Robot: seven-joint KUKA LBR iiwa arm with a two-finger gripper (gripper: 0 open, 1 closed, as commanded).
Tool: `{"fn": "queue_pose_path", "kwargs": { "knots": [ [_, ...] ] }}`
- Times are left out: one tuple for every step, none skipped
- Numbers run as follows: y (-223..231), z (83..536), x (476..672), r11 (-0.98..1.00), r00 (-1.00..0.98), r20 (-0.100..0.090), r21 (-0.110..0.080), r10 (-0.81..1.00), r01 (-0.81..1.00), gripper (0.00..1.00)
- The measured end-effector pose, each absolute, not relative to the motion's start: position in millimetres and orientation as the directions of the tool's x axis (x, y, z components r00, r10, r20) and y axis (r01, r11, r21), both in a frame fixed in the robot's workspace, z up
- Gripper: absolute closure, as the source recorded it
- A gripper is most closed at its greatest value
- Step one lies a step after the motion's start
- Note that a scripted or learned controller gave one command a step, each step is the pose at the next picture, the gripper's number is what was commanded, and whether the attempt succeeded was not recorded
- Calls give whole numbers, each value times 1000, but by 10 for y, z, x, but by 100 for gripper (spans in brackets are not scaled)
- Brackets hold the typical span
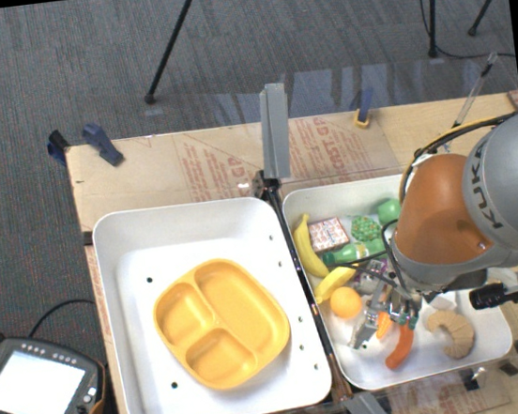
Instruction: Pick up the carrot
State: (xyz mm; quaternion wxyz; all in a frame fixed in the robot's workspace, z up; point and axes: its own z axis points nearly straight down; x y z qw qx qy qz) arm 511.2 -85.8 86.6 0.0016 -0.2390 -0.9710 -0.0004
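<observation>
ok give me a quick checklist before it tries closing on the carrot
1. Carrot in view in the right bin: ok.
2. Gripper lowered over the carrot's upper end: ok.
3. Carrot actually between the fingers: cannot tell.
4. Room around the target: not ok, the orange ball and a banana lie close to the gripper's left.
5. Tan piece apart from the carrot: ok.
6. Yellow divided plate in the left bin, out of the way: ok.

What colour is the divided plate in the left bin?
Yellow, plain with no pattern: the divided plate in the left bin, clearest in the camera view.
</observation>
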Motion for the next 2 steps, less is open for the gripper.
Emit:
{"fn": "queue_pose_path", "kwargs": {
  "knots": [
    [-844, 957, 5116, 888, -888, 5, -1, 459, 459, 100],
    [41, 1891, 4968, 963, -963, -4, 3, 268, 268, 100]
  ]
}}
